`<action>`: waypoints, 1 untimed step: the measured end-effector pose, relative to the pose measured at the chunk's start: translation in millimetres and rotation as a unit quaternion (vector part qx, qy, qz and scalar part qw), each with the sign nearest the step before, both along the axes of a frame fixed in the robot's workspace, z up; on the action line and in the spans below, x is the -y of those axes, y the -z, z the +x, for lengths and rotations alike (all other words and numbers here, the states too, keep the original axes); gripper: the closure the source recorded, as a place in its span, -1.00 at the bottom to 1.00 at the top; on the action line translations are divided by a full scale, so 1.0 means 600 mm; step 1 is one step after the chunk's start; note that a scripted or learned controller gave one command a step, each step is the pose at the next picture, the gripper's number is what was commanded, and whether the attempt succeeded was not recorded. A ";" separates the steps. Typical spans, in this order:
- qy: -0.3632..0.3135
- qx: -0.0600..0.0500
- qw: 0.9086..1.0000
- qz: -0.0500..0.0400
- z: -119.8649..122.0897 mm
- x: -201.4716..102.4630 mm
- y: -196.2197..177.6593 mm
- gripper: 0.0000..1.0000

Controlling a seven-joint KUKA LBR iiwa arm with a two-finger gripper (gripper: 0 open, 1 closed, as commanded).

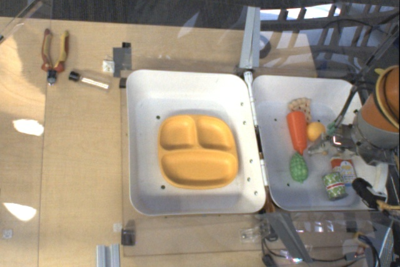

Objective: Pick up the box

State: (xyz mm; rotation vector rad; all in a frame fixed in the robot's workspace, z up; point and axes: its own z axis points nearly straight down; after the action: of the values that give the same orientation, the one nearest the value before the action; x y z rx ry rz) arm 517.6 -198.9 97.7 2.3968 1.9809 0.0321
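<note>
Wooden counter, two white bins. My pincer hovers in the right bin; I cannot tell its state. At its five o'clock lies the box, I judge, ungrasped: pickup all ahead.

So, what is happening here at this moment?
A grey arm reaches in from the right over the right bin, its gripper low among the toy food, next to a carrot and a small yellow fruit. It holds nothing visible. The left bin has a yellow tray.
</note>
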 end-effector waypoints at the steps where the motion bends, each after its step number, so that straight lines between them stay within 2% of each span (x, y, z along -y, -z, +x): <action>1: 0.000 0.004 1.000 -0.004 0.004 0.004 -0.021 1.00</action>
State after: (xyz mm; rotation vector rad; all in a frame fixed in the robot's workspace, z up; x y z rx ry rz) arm 519.7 -201.2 110.0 2.3884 1.9749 0.0331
